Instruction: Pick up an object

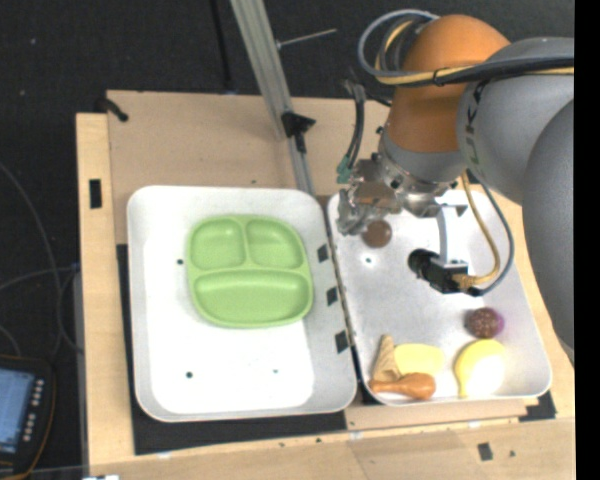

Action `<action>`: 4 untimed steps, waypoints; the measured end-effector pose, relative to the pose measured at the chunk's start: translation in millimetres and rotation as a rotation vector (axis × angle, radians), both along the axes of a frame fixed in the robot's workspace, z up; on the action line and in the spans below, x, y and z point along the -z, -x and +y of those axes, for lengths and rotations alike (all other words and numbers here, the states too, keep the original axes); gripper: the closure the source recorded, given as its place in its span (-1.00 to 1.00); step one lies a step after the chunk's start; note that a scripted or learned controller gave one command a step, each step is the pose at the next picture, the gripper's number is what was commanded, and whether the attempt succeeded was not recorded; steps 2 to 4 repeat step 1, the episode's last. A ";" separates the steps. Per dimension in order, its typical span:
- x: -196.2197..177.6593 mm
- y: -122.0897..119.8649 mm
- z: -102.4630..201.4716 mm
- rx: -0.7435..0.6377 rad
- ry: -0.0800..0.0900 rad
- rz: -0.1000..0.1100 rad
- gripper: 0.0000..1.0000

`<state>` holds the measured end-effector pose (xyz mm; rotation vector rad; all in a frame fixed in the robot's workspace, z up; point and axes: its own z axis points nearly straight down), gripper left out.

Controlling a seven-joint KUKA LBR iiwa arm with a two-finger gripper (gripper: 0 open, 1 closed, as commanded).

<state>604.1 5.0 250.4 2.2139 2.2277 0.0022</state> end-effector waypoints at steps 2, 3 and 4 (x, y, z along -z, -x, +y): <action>-1.6 -7.6 53.6 -0.001 -0.001 0.000 1.00; -1.6 -7.6 53.6 -0.001 -0.001 0.000 1.00; -1.6 -7.6 53.6 -0.001 -0.001 0.000 1.00</action>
